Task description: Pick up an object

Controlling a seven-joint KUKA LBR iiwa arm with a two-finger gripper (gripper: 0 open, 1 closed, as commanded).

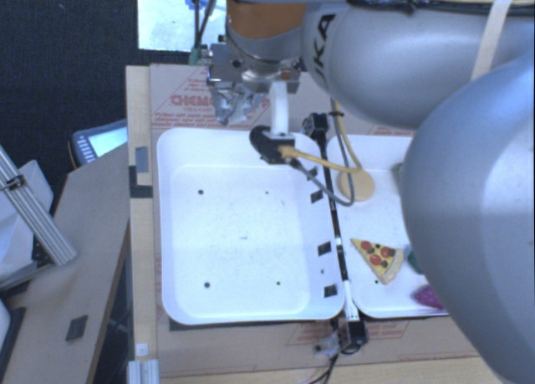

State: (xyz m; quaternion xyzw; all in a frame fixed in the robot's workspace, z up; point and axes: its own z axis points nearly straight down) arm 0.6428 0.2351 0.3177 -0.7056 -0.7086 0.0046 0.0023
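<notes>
Pizza slice (378, 258) lies in the right bin (368, 225), well apart from my pincer (234, 108) above the left bin (242, 232)'s far rim; clenched or released, I cannot tell.

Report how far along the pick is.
Done: nothing yet. The pizza slice and a purple piece lie in the right bin. In hand: the gripper hangs over the far rim of the left bin, away from both. Left: reaching an object, gripping it and lifting it.
</notes>
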